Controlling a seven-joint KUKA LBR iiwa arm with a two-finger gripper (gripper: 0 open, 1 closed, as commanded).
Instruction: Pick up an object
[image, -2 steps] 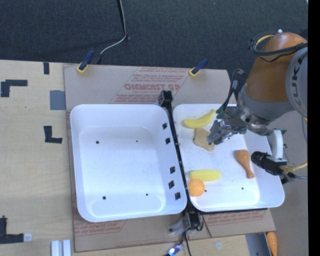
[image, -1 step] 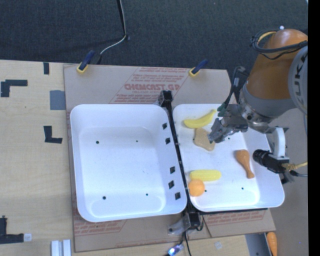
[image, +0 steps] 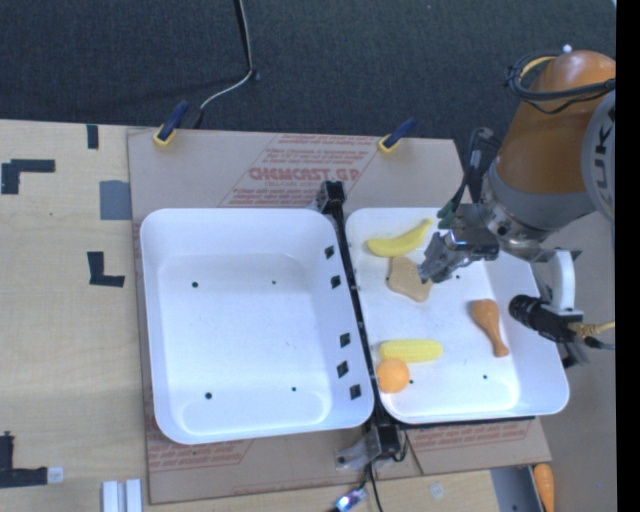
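Note:
The right bin (image: 520, 395) holds a yellow banana (image: 398, 240) at the back, a tan bread-like piece (image: 406, 281) below it, a brown drumstick (image: 490, 324) to the right, a yellow corn cob (image: 410, 350) and an orange ball (image: 393, 376) near the front left. My gripper (image: 438, 262) hangs just to the right of the tan piece, its dark fingers pointing down at that piece's right edge. I cannot make out whether anything sits between them.
The left bin (image: 160, 330) lies beside the right one, with a black divider strip (image: 342, 300) between them. Both rest on a cardboard sheet (image: 300, 170) held by two clamps at the back. A black cable runs across the dark floor behind.

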